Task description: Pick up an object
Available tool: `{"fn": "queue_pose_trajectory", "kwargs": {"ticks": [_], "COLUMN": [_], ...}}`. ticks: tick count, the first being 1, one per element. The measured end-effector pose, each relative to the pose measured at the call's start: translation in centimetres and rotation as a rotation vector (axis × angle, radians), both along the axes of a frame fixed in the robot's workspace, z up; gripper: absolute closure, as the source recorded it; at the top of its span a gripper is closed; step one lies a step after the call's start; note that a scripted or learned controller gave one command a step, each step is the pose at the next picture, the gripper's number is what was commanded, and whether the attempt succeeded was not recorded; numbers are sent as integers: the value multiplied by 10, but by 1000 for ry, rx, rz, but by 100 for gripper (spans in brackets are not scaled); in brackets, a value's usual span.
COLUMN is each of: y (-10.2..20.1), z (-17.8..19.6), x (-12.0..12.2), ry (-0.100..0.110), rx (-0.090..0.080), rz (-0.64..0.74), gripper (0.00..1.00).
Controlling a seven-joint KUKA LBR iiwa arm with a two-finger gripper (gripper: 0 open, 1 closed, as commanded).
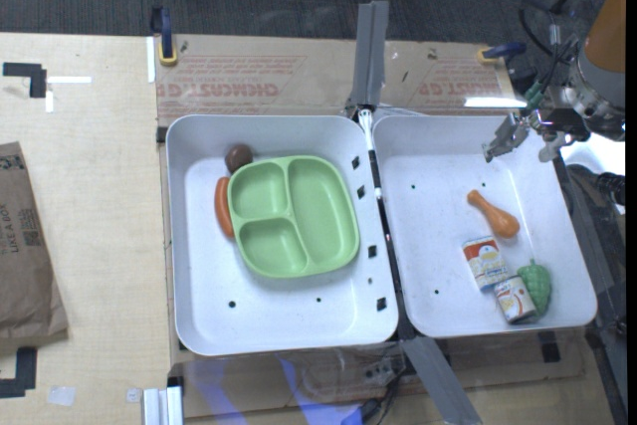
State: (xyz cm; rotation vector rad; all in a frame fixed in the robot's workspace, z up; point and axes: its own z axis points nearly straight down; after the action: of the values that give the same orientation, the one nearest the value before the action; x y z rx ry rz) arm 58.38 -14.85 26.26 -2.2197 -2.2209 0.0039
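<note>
The gripper point(526, 136) hovers above the right bin's point(438, 244) far edge, jaws spread and holding nothing. Nearest below lies an orange drumstick toy point(495, 213): probably light, stiff, slippery plastic, best pinched across its thicker right end.

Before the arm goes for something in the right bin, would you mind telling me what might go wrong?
1. The two small cartons and the green toy lie bunched together, so a grasp there may catch several or push them apart.
2. The orange drumstick is tapered and could slip out.
3. The gripper hovers by the right bin's rim; a descent there may strike it.
</note>
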Motion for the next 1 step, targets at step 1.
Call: {"fn": "queue_pose_trajectory", "kwargs": {"ticks": [1], "y": [-44], "z": [-135], "x": [-64], "ry": [0], "rx": [1], "rz": [-101], "gripper": [0]}}
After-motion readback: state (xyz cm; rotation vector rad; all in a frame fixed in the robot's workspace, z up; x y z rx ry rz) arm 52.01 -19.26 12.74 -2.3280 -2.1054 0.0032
